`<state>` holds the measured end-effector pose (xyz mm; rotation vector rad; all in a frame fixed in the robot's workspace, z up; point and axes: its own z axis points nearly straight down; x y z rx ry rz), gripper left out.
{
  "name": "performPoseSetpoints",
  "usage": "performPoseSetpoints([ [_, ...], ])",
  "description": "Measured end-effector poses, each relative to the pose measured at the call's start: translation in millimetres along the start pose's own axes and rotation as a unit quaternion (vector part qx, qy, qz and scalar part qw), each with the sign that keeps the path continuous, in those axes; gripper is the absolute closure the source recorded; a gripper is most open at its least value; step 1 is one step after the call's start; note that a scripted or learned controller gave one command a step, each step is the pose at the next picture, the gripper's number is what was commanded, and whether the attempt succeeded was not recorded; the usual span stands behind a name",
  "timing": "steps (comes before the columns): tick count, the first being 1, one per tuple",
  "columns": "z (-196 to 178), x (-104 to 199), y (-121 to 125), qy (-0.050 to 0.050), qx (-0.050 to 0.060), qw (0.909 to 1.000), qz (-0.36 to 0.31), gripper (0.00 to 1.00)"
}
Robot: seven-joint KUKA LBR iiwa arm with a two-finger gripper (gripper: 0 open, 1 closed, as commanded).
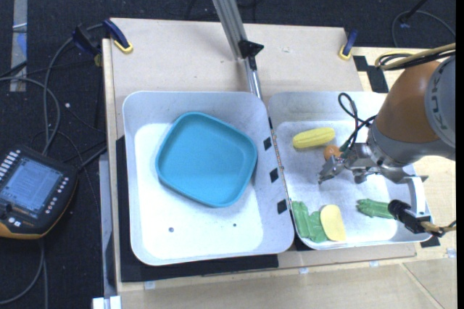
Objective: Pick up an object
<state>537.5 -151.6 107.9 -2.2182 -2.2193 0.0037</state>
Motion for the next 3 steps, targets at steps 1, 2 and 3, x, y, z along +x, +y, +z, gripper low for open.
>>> performPoseSetpoints([
  [1, -12, -1, 1, 0.000, -0.002, 1.0000, 0.000, 1.00],
  [2, -58, -6, 7, -0.001, -0.004, 1.0000, 0.000, 1.00],
  [3, -107, 0, 0, -0.001, -0.004, 1.0000, 0.000, 1.00],
])
